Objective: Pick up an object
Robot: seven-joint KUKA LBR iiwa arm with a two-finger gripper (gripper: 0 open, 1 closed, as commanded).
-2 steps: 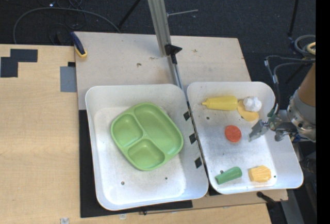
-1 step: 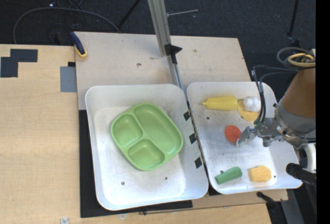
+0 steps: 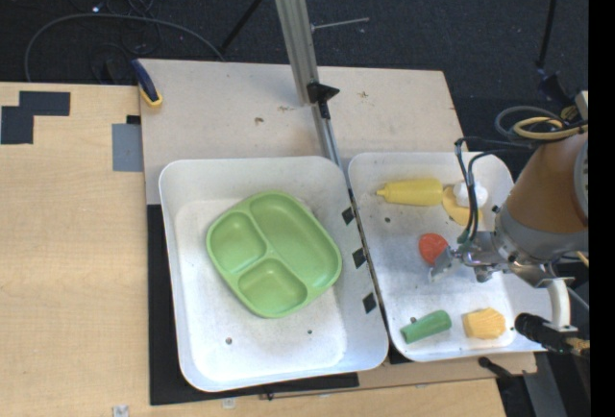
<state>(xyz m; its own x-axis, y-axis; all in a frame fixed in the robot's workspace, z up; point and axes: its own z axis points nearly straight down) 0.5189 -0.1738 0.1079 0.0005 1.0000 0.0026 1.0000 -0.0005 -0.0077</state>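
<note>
My gripper (image 3: 444, 269) hangs beside the small red rounded object (image 3: 432, 246) mid right bin (image 3: 384, 309). Jaws: can't tell. Nothing lifted yet.

Small red object (image 3: 433, 245) mid right bin, between yellow item (image 3: 411, 192), green piece (image 3: 426, 326), yellow block (image 3: 484, 323).

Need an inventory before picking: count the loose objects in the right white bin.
4: a yellow squeeze bottle at the far side, a small red object mid-bin, a green cylinder and a yellow block along the near edge. The arm may hide more.
</note>
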